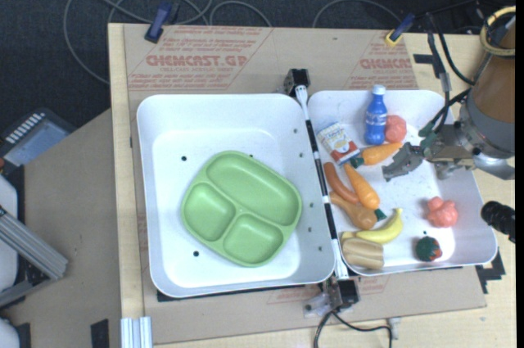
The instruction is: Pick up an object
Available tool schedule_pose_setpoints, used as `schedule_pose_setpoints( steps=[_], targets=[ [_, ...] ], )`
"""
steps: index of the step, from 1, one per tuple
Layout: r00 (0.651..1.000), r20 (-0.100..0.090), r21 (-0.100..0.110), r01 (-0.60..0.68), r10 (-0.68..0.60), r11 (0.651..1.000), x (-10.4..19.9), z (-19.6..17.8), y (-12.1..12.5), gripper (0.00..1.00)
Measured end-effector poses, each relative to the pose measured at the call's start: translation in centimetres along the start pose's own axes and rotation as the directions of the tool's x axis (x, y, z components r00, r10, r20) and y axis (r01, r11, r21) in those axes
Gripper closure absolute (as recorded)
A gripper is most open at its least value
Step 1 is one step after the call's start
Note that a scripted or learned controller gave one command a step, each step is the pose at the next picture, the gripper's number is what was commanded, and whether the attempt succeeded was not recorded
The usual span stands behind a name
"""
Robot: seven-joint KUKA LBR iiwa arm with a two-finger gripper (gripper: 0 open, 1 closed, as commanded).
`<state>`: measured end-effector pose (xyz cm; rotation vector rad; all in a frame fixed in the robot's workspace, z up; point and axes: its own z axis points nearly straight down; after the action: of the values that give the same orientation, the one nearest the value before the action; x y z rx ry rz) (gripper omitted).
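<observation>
- The likeliest target is the small orange carrot (382, 154) lying in the right bin (471, 211), in its far half, with its right end just beside the gripper (402, 164).
- Just behind that carrot sit a blue bottle (375, 116) and a pinkish-red round piece (395, 128); a white packet (338, 140) lies to its left.
- The fingers look dark and slightly parted, low over the bin floor, and nothing is visibly between them; how wide the gap is I cannot tell for sure.
- To do this step well, I would line the fingers across the carrot's narrow width rather than along its length, and go down where the carrot is free of the round piece behind it.
- Nearer in the bin lie a larger carrot (361, 186), a sausage-like red piece (338, 185), a banana (383, 229) and a tan bread-like piece (363, 253); these are crowded together and touching, so a poorer choice.
- A pink lump (443, 211) and a dark green-and-red item (427, 249) sit apart toward the right, easy alternatives.
- The left bin (164, 125) carries a green divided tray (241, 208); both bins rest on the tabletop (246, 51).
</observation>
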<state>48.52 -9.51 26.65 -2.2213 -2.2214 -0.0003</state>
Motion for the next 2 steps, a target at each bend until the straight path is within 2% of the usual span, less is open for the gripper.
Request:
schedule_pose_setpoints(
  steps=[1, 2],
  targets=[
    [1.000, 0.001, 0.000, -0.001, 0.001, 1.000, -1.47, 18.23, -0.64, 0.00],
    [1.000, 0.001, -0.002, -0.002, 0.002, 1.000, -1.41, 17.26, -0.63, 1.00]
  ],
)
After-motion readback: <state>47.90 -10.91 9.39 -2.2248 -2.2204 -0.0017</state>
